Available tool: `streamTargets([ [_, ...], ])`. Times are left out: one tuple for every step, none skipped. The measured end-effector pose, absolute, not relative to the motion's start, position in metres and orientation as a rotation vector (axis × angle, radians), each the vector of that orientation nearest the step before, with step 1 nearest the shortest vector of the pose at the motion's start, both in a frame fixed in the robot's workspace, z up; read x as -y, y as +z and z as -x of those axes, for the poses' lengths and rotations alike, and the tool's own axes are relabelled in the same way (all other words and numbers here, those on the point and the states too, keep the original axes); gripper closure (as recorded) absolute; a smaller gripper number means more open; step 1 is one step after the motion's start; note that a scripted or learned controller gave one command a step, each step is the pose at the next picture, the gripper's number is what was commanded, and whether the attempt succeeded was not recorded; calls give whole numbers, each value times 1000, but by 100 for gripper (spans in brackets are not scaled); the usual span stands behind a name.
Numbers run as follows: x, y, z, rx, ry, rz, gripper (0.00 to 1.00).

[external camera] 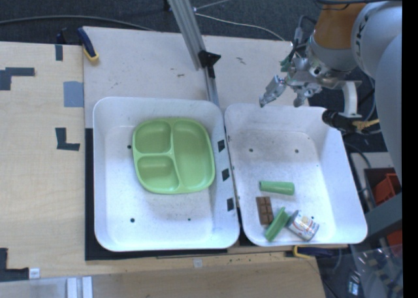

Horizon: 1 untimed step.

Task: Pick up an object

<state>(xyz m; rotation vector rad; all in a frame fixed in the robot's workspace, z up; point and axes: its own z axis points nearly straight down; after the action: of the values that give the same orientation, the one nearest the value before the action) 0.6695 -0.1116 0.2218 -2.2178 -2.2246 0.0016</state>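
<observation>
1. I'm scanning both bins and the surface now, and I find no lettering, number or sign that I can read.
2. The small can (304,226) in the right bin (339,159) carries a printed wrapper, but it's too small and blurred for me to make out.

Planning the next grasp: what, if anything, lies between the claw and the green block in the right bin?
Nothing visible. The claw hovers over the right bin's far rim; bare bin floor separates it from the green block.
</observation>
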Motion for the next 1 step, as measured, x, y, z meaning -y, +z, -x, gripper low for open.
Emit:
streamTargets([
  [112,222,-670,2225,2,2218,0],
])
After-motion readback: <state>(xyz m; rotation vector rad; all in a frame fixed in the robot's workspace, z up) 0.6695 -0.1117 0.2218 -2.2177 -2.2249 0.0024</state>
